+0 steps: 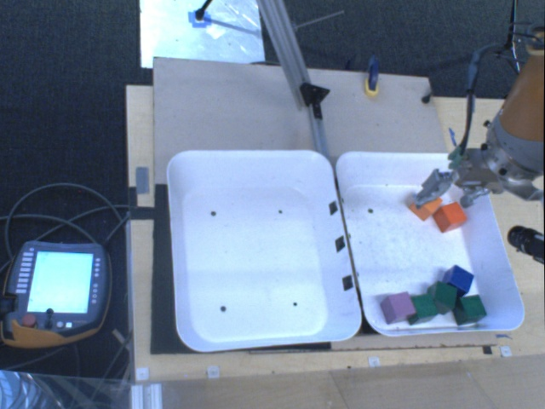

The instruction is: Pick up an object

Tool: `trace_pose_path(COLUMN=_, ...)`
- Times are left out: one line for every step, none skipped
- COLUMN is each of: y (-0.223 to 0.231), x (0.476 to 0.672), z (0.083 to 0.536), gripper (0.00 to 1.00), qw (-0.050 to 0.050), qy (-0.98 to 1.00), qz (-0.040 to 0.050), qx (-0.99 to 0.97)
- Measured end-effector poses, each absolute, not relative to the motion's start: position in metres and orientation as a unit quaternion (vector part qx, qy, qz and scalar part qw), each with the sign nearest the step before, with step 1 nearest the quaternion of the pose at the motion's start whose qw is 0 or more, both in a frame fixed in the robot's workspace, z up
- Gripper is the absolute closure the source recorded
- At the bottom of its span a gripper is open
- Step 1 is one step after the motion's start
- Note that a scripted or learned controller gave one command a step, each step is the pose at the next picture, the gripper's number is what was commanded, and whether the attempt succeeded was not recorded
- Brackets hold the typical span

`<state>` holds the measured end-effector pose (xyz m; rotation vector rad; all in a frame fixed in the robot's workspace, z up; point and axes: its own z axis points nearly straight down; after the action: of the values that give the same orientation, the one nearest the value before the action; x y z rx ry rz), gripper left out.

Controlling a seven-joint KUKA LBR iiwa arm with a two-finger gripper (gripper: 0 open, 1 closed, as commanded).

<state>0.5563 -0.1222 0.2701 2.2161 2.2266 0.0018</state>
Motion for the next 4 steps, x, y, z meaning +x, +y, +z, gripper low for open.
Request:
trace_pose_path(y=-0.122, x=0.556, z=0.270, gripper=0.00, qw=0.000, qy=0.708, qz=0.0007, qx=0.706)
trace_pose_path(y=-0.115, x=0.549, z=0.216, gripper=0.00, qw=-0.001, qy=0.708, qz=-0.0008, qx=0.706)
trace_pose_path(y=-0.113, x=0.553, z=0.154, gripper=0.00, qw=-0.002, qy=0.708, qz=-0.0013, qx=0.706)
trace_pose_path(y=-0.117, x=0.560, z=0.096, gripper=0.00, qw=-0.002, qy=0.708, qz=-0.0012, qx=0.706)
